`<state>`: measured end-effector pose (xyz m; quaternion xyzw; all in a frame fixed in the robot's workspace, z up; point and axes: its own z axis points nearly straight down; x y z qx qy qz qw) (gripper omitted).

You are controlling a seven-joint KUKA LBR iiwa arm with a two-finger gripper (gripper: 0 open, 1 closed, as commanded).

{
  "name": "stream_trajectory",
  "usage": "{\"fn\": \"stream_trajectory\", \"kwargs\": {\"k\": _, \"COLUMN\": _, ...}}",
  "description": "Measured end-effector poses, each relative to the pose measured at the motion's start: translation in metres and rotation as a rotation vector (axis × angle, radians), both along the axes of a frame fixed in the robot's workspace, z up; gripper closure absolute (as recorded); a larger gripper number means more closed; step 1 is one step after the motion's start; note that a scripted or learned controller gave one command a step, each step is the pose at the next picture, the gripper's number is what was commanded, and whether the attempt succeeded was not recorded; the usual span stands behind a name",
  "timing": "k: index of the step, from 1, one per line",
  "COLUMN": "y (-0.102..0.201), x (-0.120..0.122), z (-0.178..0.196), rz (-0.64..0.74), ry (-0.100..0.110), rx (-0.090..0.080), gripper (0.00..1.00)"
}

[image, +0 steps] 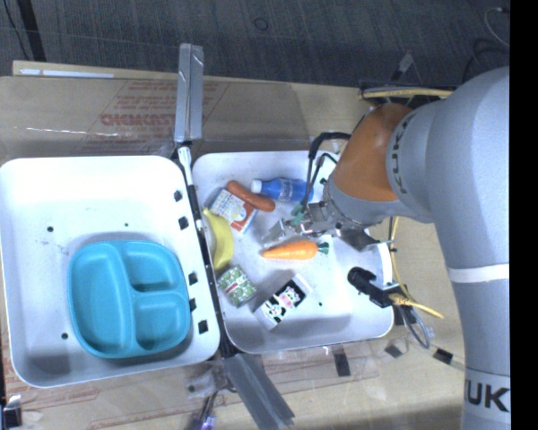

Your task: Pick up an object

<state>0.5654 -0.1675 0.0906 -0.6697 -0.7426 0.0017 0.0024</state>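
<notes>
Orange carrot (290, 251): lying in the right bin (341, 325), near its centre.
Gripper (307, 225): just above the carrot's right end; finger state cannot be told.
Blue tray (128, 298): left bin (36, 186).

a dark carpeted floor (251, 16) runs across the top, ribbed in fine lines. below it lies a flat sheet of brown cardboard (99, 110) printed with faded red lettering, spread over the bench top. a grey metal bar (189, 92) stands upright over the cardboard near the middle. light falls evenly from above, with soft shadows and some glare on the pale surfaces.
</notes>
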Motion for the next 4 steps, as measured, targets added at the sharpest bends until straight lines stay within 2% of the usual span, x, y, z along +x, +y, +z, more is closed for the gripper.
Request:
{"fn": "stream_trajectory", "kwargs": {"k": 1, "y": 0.035, "x": -0.039, "z": 0.000, "rz": 0.188, "ry": -0.001, "rx": 0.002, "gripper": 0.00}}
{"fn": "stream_trajectory", "kwargs": {"k": 2, "y": 0.000, "x": -0.083, "z": 0.000, "rz": 0.131, "ry": -0.002, "rx": 0.002, "gripper": 0.00}}
{"fn": "stream_trajectory", "kwargs": {"k": 3, "y": 0.000, "x": -0.082, "z": 0.010, "rz": 0.138, "ry": -0.001, "rx": 0.001, "gripper": 1.00}}
{"fn": "stream_trajectory", "kwargs": {"k": 4, "y": 0.013, "x": -0.088, "z": 0.086, "rz": 0.046, "ry": -0.004, "rx": 0.000, "gripper": 1.00}}
